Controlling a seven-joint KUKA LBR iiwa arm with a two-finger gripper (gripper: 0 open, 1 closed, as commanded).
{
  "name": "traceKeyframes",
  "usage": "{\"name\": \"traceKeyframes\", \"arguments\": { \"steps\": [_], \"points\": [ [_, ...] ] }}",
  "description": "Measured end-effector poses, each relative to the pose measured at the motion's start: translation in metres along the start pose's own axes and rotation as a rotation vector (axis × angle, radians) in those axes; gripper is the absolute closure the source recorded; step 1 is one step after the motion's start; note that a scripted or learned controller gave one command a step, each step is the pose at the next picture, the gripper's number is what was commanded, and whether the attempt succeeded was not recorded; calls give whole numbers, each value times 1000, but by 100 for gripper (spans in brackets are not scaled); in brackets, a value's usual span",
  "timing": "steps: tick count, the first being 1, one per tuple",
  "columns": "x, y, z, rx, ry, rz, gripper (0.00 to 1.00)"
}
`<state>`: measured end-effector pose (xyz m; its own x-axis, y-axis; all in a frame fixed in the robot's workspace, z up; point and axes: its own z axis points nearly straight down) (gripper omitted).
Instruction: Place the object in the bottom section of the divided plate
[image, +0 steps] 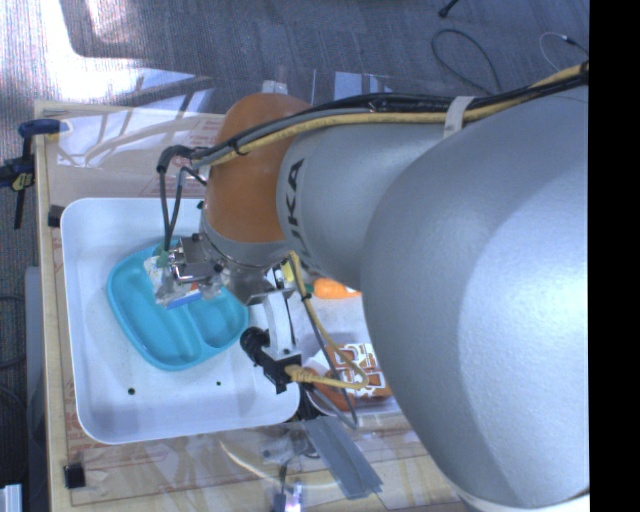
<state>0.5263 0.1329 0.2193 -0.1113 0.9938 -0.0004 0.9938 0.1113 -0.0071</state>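
Jaws (180, 278) low over blue plate (150, 325), seemingly.

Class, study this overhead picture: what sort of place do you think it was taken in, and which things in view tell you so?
Most likely a robotics lab or test bench. A large grey arm with an orange band reaches over a shallow white bin holding a blue divided plate, and a clamp grips the bench edge.

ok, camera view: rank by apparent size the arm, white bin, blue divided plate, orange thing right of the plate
1. Arm: largest in frame, though it sits nearest the camera, so that's partly nearness.
2. White bin: partly covered by the arm.
3. Blue divided plate, with the claw above it.
4. Orange thing: smallest, mostly hidden.
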Motion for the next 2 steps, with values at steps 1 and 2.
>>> {"name": "traceKeyframes", "arguments": {
  "steps": [1, 2],
  "points": [
    [0, 0, 0, 0, 0, 0, 0],
    [-8, 18, -9, -4, 0, -37, 0]
  ]
}}
